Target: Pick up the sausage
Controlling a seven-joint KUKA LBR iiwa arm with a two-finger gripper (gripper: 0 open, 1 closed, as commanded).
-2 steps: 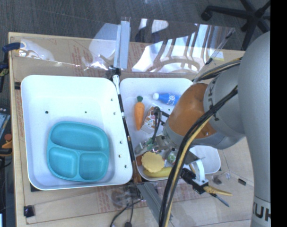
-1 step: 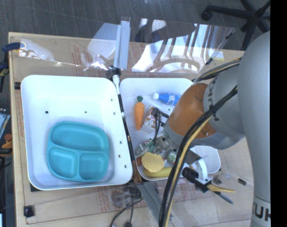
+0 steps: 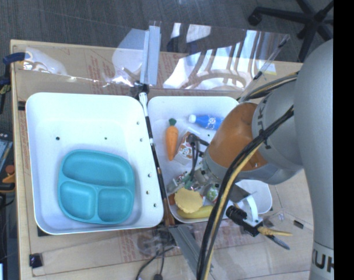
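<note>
My gripper [image 3: 193,181] is low in the right bin [image 3: 159,111], under the orange wrist band [image 3: 238,142], which hides much of the bin's middle. It hangs over a small cluttered patch just above a yellow round piece [image 3: 188,201]. A small reddish-brown and white item [image 3: 186,150] lies just up-left of the gripper, next to an orange carrot [image 3: 172,140] with a green top. I cannot tell whether that item is the sausage.
A blue and white bottle [image 3: 205,121] lies at the right bin's far side. A yellow banana-like piece [image 3: 199,213] rests by the near wall. The left bin [image 3: 42,112] holds a teal compartment plate [image 3: 97,186]. A black cable [image 3: 223,209] runs down past the arm.
</note>
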